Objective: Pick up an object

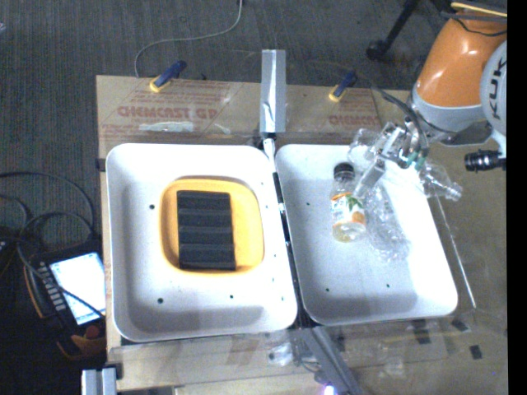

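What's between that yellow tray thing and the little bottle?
In the camera view, between the yellow tray and the bottle lie bare white bin floor and the two bins' adjoining rims.

We see two shallow white bins side by side on a wooden bench. The left bin sits beside the right bin, their inner rims nearly touching. A grey metal post stands upright behind the seam between them. Two blue-and-yellow clamps grip the bench's back edge: the left clamp behind the left bin, the right clamp behind the right bin. A thin cable trails across the dark carpet behind the bench. We also see a lit tablet on the floor, left of the bench, with black cords looping near it.
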You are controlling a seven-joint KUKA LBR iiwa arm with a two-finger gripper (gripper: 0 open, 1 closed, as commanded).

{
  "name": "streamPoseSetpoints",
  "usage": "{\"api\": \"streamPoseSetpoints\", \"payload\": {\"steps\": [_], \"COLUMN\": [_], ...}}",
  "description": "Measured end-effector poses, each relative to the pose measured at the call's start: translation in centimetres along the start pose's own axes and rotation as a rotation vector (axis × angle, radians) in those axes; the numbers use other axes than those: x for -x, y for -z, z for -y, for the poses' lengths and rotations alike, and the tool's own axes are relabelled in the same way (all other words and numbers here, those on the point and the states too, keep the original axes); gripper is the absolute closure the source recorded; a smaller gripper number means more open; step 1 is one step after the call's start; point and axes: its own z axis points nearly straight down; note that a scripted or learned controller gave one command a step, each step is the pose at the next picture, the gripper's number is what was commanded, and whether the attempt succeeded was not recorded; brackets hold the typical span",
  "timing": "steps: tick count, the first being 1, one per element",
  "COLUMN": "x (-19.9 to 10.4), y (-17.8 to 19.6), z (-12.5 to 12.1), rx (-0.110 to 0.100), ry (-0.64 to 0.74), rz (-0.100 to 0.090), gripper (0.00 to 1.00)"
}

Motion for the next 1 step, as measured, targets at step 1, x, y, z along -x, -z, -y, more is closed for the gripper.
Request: {"api": "streamPoseSetpoints", "payload": {"steps": [1], "x": [-5.14], "y": [0.50], "z": [-1.48], "rx": [0.002], "ry": [0.296], "rz": [-0.001], "gripper": [1.00]}}
